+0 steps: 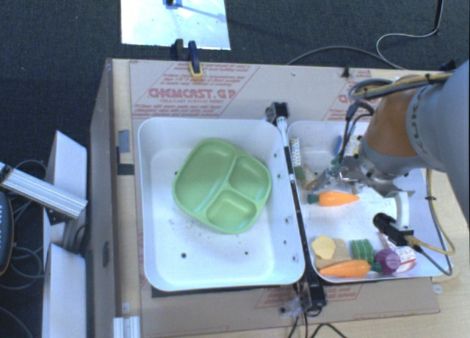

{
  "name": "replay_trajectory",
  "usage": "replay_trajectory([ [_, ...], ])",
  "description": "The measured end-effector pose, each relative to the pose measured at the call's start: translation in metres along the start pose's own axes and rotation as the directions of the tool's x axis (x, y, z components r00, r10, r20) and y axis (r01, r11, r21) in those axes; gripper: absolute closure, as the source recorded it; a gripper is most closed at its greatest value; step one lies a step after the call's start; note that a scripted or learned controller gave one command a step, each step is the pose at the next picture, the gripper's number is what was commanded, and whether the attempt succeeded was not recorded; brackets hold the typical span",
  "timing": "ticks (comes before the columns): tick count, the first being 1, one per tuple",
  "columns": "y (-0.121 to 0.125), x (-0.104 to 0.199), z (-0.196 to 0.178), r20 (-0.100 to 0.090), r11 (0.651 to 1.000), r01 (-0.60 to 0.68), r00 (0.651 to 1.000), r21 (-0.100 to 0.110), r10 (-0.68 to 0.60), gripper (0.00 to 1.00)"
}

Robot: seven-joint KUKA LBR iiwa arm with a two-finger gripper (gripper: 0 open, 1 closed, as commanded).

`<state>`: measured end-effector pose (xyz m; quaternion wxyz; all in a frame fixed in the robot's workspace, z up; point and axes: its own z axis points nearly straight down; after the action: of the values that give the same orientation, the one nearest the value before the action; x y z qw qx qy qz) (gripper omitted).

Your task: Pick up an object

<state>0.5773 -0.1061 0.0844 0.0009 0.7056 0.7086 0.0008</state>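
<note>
Tool (334,176) hung low in right bin (312,132), just above an orange carrot (335,198); finger state could not be told. Green divided plate (222,185) lay in left bin (158,204).

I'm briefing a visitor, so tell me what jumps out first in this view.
The green divided plate stands out, lying alone in the left bin. In the right bin, the grey arm reaches over an orange carrot, and more toy food crowds the near edge: a second carrot, a yellow piece and a purple piece.
</note>
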Motion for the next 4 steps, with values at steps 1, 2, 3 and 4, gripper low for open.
replay_trajectory([
  [1, 0.001, 0.0, -0.01, 0.0, 1.0, 0.001, 1.0, -0.001, -0.001, 1.0],
  [2, 0.0, 0.0, -0.01, 0.0, 1.0, 0.001, 1.0, -0.001, -0.001, 0.0],
  [3, 0.036, -0.037, 0.0, 0.001, 1.0, -0.002, 1.0, 0.0, 0.002, 0.0],
  [4, -0.047, -0.081, 0.0, 0.002, 1.0, -0.004, 1.0, 0.003, 0.004, 0.0],
])
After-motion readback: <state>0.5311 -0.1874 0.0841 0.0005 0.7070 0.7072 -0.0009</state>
